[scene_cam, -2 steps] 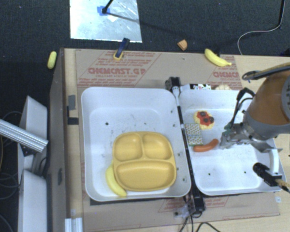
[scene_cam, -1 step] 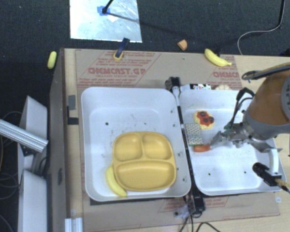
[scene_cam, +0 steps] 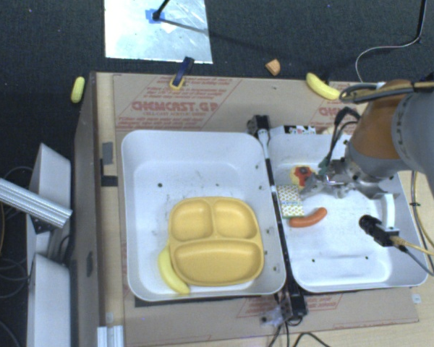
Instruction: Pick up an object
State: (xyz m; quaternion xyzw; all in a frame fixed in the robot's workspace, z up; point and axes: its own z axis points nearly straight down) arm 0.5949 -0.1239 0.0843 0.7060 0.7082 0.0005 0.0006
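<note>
The arm's tool (scene_cam: 320,181) hangs low in the right bin (scene_cam: 347,270), near its back left part, just beside a small red and yellow object (scene_cam: 301,173); whether it is spread or pressed together I cannot tell. An orange sausage (scene_cam: 307,218) and a green patterned block (scene_cam: 290,201) lie just in front, and the left bin (scene_cam: 148,161) holds a yellow divided plate (scene_cam: 215,241) with a banana (scene_cam: 170,272) touching its left edge.

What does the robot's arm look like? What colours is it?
The arm is big, round and grey, with an orange band above its wrist. Thin dark cables loop around it. Its gripper is small, silvery metal.
</note>
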